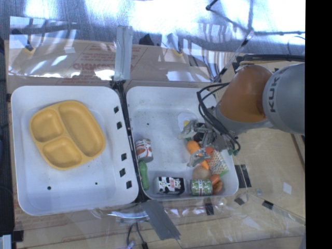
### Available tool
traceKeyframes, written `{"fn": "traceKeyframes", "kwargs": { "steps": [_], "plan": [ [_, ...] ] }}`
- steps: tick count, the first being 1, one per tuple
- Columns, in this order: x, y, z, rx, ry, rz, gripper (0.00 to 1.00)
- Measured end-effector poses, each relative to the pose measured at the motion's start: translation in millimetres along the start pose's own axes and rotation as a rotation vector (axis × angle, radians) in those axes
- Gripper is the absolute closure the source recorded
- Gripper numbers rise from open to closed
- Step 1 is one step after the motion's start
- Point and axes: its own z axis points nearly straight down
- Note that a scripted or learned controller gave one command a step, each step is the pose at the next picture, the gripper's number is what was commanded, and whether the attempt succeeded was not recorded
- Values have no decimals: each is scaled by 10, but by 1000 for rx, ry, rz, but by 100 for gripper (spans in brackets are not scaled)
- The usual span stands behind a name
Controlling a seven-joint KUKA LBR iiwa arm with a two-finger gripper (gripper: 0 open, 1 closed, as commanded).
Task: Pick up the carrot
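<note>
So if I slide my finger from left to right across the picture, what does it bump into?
Yellow plate → small can → black-and-white carton → carrot with the robot's hand over it.

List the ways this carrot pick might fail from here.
1. Crowding: the carrot lies among packed items in the right bin, against a patterned packet, so the end effector may catch a neighbour instead.
2. Nearness to the wall: the cluster sits by the bin's right side, leaving little room to close around the carrot.
3. A knock could push the small green-labelled can or other pieces about.
</note>
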Motion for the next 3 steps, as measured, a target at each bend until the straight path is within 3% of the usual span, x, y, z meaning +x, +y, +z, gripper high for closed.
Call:
{"fn": "traceKeyframes", "kwargs": {
  "steps": [1,2,3],
  "plan": [
    [-23,18,-108,0,-3,-8,100],
    [-23,23,-105,0,-2,-9,0],
    [-46,39,-213,1,-6,-16,100]
  ]
}}
